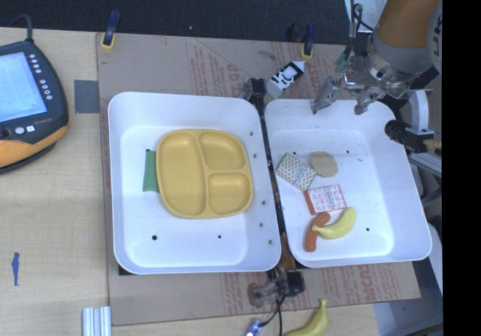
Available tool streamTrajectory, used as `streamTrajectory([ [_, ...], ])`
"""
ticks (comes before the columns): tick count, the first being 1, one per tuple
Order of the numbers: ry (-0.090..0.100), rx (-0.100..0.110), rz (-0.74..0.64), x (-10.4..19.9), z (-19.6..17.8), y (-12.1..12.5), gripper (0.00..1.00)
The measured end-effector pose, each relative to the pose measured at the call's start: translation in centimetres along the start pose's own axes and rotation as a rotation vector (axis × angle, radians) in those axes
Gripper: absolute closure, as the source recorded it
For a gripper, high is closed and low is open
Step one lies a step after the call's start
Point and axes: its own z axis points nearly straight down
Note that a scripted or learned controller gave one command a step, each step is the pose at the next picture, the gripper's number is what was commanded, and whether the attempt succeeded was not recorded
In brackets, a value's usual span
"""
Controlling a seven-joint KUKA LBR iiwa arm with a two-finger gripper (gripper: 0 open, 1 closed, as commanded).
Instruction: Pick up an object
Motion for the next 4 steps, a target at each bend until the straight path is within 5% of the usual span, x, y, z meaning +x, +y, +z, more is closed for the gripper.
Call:
streamTrajectory([
  [1,0.0,0.005,0.0,-2.2,12.7,-2.7,0.0],
  [3,0.0,-0.002,0.001,-2.9,12.7,-2.4,0.0],
  [4,-0.001,0.0,0.0,-2.3,14.5,-4.7,0.0],
])
